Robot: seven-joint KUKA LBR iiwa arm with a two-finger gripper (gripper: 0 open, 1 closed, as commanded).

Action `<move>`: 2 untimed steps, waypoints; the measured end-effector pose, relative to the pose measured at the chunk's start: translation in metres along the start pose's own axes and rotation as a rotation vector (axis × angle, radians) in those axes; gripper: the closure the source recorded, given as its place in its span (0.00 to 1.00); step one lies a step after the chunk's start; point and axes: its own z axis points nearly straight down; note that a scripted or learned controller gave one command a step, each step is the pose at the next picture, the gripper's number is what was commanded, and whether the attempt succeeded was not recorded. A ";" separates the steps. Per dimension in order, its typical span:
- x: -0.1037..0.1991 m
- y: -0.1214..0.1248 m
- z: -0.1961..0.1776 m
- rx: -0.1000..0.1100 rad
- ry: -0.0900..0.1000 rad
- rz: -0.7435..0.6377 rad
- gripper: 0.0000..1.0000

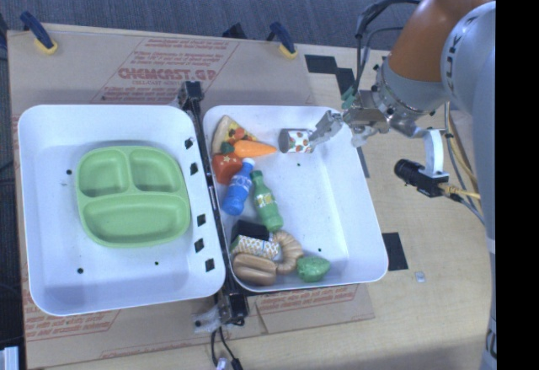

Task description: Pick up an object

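Two white bins sit side by side on the desk; the left bin point(34, 191) carries a green divided plate point(132, 194). Toys crowd the right bin's point(337, 208) left side: carrot point(253, 148), blue bottle point(238, 190), green bottle point(267, 205). Right of centre, the hand point(310, 139) pinches a small red-and-white object point(295, 141) above that bin's upper part.

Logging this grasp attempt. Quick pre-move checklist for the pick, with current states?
1. Gripper over the right bin: ok.
2. Small red-and-white object at the fingertips: ok.
3. Object actually clamped between the fingers: cannot tell.
4. Object apart from the carrot and pizza slice: ok, a gap shows.
5. Bottles and other toys left of the gripper, out of a straight lift: ok.
6. Green divided plate in the left bin: ok.
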 end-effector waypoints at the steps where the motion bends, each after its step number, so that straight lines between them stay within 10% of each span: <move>1: 0.039 0.032 0.073 0.002 0.000 -0.060 0.00; 2: 0.007 0.058 0.123 -0.011 -0.007 -0.339 0.00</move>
